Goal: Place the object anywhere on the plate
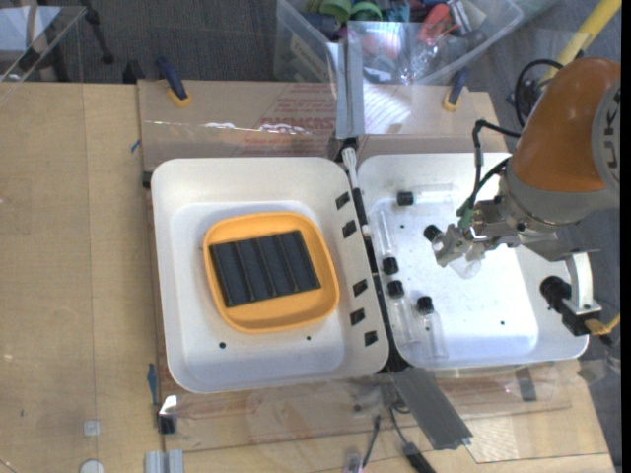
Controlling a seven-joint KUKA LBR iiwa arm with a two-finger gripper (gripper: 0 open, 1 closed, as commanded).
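A yellow-orange plate with rounded corners lies in the middle of the left white bin. A black ridged rectangular object rests flat on the plate and covers most of its centre. My gripper hangs over the right white bin, near that bin's middle and well to the right of the plate. I see nothing clearly held in it. The grey arm with its orange band comes in from the right above it.
Small black knobs dot the right bin's left side, and black clips line the divider between the bins. A clear tub of colourful toys stands behind the bins. Wooden bench surrounds them.
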